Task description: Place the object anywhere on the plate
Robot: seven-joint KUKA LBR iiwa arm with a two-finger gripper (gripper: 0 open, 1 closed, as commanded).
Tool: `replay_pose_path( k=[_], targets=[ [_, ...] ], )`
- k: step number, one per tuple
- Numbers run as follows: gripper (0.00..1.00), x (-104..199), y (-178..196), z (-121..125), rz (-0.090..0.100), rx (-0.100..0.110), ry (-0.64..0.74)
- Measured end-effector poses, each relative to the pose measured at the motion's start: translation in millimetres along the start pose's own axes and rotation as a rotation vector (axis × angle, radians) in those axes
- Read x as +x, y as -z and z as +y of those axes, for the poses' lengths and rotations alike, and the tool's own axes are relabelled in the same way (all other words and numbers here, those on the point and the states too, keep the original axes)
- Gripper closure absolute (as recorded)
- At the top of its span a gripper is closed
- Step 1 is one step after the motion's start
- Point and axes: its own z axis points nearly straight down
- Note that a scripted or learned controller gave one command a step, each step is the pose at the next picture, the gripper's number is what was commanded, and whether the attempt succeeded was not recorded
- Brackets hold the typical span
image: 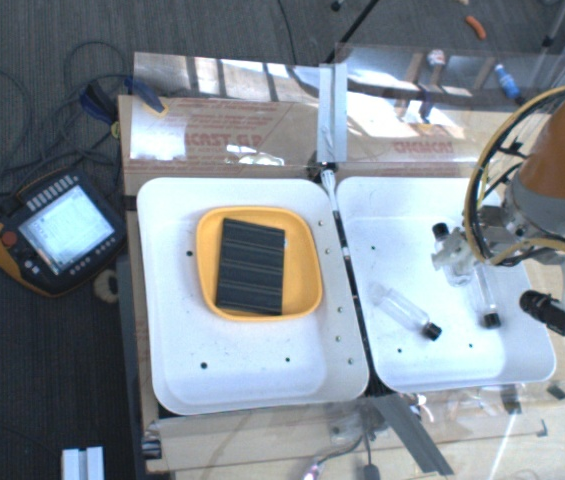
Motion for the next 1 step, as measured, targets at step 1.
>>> replay_pose_path(
  k=[1],
  targets=[
    [0.00,-0.1,0.2,0.1,0.000,0.000,0.000]
  ],
)
